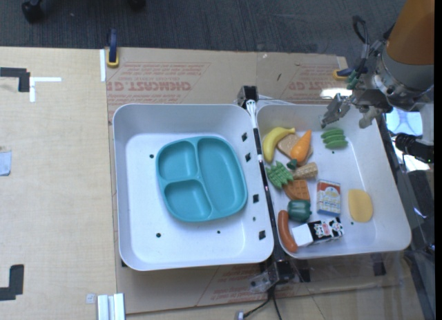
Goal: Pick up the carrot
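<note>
Above the right white bin's (387,173) far edge hangs the hand (336,113), fingers apart, gripping nothing. Small orange plastic carrot (301,145) lies w/ yellow banana (274,140) near the bin's far-left corner, well apart from it.

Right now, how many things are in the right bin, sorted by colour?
Orange: 2, carrot, wedge
Yellow: 2, banana, disc
Green: 3, beans, leafy piece, pepper
Red: 1, sausage
Tan: 2, bread, block
Cartons: 2
Total: 12
</note>
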`<state>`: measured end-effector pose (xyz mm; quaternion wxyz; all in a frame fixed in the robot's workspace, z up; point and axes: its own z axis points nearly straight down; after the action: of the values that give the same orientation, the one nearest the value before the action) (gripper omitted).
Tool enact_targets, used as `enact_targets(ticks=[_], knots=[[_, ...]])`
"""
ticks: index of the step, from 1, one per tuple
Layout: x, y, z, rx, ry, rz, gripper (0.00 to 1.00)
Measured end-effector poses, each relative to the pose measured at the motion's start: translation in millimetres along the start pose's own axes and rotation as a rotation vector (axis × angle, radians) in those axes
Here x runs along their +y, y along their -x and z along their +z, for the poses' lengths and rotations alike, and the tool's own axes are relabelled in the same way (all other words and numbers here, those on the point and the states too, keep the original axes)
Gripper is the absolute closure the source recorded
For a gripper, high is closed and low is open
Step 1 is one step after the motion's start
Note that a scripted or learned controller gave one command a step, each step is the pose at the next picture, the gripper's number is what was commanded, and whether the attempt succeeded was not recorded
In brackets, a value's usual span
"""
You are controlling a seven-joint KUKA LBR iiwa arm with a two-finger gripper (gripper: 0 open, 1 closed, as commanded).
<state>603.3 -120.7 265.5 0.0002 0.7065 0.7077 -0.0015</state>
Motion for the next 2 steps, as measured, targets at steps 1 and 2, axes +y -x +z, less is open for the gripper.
enact_targets(ticks=[1,2], knots=[[22.9,24.2,172.1,0.0,0.004,-0.011,0.0],[-41.0,74.0,172.0,0.007,0.007,-0.234,0.0]])
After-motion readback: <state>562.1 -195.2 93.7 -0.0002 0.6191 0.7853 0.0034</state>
